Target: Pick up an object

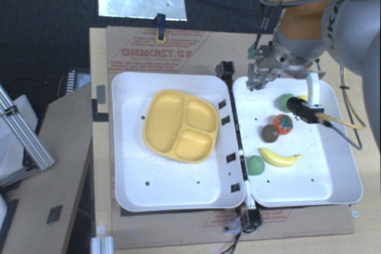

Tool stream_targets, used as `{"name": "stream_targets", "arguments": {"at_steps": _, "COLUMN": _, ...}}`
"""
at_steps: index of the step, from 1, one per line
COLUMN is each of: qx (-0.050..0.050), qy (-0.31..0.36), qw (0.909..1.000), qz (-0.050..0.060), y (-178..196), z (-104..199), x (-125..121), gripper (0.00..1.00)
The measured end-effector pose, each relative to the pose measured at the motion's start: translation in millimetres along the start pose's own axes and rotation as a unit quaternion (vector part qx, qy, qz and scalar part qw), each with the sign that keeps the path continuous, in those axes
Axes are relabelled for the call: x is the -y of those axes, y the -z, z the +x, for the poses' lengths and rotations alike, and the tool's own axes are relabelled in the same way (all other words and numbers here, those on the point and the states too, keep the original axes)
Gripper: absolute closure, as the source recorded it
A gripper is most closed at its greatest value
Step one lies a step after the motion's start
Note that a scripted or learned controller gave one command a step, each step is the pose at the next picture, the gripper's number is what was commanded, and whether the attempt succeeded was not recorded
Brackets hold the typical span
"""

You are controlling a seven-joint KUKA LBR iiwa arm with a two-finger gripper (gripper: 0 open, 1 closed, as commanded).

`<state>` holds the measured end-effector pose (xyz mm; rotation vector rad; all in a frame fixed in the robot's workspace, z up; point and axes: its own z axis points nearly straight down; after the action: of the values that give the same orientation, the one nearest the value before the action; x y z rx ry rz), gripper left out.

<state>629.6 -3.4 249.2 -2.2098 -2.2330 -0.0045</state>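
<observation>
While the arm [333,15] hangs over the far edge of the right bin [339,187], I read the scene from the big pieces down. On the worktop [101,128] the left bin [128,187] holds a yellow tray [178,125], well apart from anything I would reach for. Everything worth picking lies in the right bin, nearer the camera than the gripper [257,81], which sits at that bin's far left corner, close to the divider between the bins.

I cannot tell whether the jaws are apart or together; nothing is visibly between them.

From the gripper, the objects lie toward the near right: a green ball [286,102] partly hidden behind a black fitting, a red and green fruit [283,122], a brown ball [269,134] touching it, then the banana [280,157], and a second green ball [255,165] against the divider.

The banana's long axis runs roughly left to right, with open floor beyond it. I judge it the easiest target; the ball by the divider leaves little room.
</observation>
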Motion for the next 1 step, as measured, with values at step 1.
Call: {"name": "stream_targets", "arguments": {"at_steps": 1, "qx": 0.0, "qy": 0.0, "qw": 1.0, "qz": 0.001, "y": -15.9, "z": 51.6, "x": 13.4, "gripper": 1.0}}
